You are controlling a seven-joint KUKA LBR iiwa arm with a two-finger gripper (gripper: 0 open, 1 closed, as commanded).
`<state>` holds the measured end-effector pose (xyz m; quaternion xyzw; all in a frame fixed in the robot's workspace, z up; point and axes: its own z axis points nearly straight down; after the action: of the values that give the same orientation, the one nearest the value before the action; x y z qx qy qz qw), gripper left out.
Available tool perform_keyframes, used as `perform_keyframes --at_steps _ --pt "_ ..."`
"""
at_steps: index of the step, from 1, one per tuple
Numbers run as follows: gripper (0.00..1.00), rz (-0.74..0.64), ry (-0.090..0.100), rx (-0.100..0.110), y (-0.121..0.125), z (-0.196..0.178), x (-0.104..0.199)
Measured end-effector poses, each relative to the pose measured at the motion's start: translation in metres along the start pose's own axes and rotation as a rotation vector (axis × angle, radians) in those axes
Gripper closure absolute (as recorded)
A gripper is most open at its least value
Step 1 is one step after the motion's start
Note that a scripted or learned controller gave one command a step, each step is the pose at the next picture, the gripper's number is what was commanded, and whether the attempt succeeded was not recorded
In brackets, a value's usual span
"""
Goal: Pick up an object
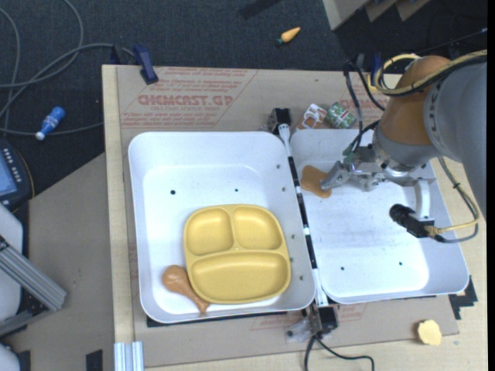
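Note:
A flat brown piece [312, 182] lies in the right bin [371, 280], close to its left wall near the back. My gripper [336, 177] is low in that bin, its tip right at the brown piece's right edge and partly over it. Whether it touches the piece I cannot tell. In the left bin [155, 168] sits a yellow divided plate [236, 252], and an orange-brown toy drumstick [182, 283] lies against the plate's front-left corner.
Two small packets [328, 115] lie on the bench behind the right bin. A yellow chunk [428, 331] sits on the bench at the front right. The grey arm and orange band [414, 107] hang over the right bin's back right, with cables trailing.

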<state>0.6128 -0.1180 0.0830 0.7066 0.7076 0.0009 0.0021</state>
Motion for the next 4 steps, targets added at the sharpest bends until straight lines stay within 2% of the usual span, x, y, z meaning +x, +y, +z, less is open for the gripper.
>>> perform_keyframes --at_steps 1,2,3,4 --pt "0.00 -0.001 0.001 0.000 0.030 -0.002 0.024" --pt "0.00 0.002 0.002 0.006 0.015 -0.002 0.020" --pt "1.00 0.000 0.002 0.003 0.016 -0.013 0.020" --pt "1.00 0.005 0.003 0.011 -0.058 -0.022 0.003"
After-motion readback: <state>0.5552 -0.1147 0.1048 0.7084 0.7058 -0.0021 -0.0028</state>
